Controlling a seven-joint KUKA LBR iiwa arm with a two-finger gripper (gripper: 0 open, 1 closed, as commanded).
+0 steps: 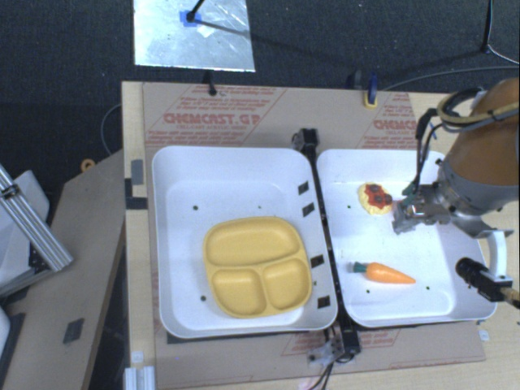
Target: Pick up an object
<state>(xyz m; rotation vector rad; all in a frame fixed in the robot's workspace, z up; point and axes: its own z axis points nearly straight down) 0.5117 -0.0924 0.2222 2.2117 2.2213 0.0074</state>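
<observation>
Claw [404, 216] sits low in the right bin [422, 307], upper-middle part, pointing toward the view's left. Finger state cannot be told: the tip is a small grey blur against the white floor. Nothing is visible between the fingers. Just left of and slightly above the claw lies a small flat yellow toy with a red topping [375, 198], near the claw, contact not resolvable. A toy carrot [387, 274], orange with a green stub at its left end, lies on the bin floor below the claw, apart from it, long axis roughly left to right. Arm [487, 153] enters from the right edge; the orange band shows above the grey wrist, and the wrist leans down and leftward over the bin's right side, with dark cables looping beside it. Left bin [179, 177] holds a yellow three-compartment tray [257, 265], well apart from the claw. Both bins rest side by side on the counter [244, 116].
</observation>
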